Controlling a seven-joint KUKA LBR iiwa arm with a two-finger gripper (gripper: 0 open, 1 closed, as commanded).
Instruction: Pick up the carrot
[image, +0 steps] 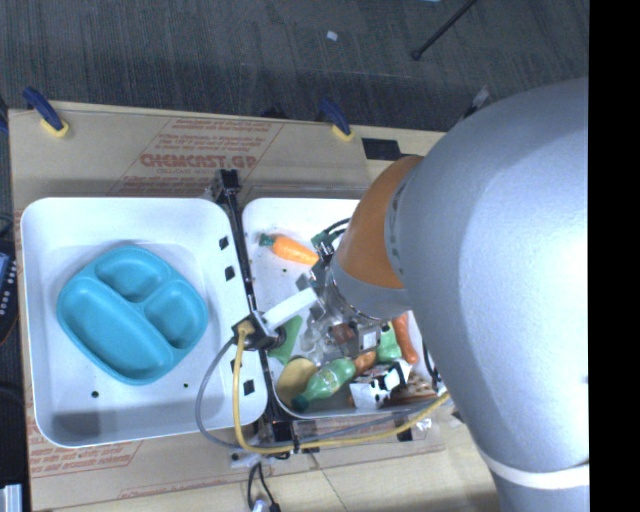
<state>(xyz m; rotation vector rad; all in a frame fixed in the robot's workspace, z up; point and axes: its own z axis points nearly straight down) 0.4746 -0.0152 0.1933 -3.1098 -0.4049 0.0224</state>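
Observation:
An orange carrot (294, 250) with a small green top lies in the far left part of the right bin (300, 207), pointing toward the arm. My gripper (327, 335) hangs below the orange-banded wrist, low over the pile of toys in the middle of the same bin, nearer the camera than the carrot and apart from it. The big grey arm hides much of this bin's right side. Nothing shows as held.
The left bin (40, 230) holds a blue divided plate (130, 312). Under the gripper lie a green vegetable (326, 380), a tan round piece (293, 375), a black-and-white item (385, 381) and a long orange-red piece (404, 338). The divider between the bins (238, 270) runs close by.

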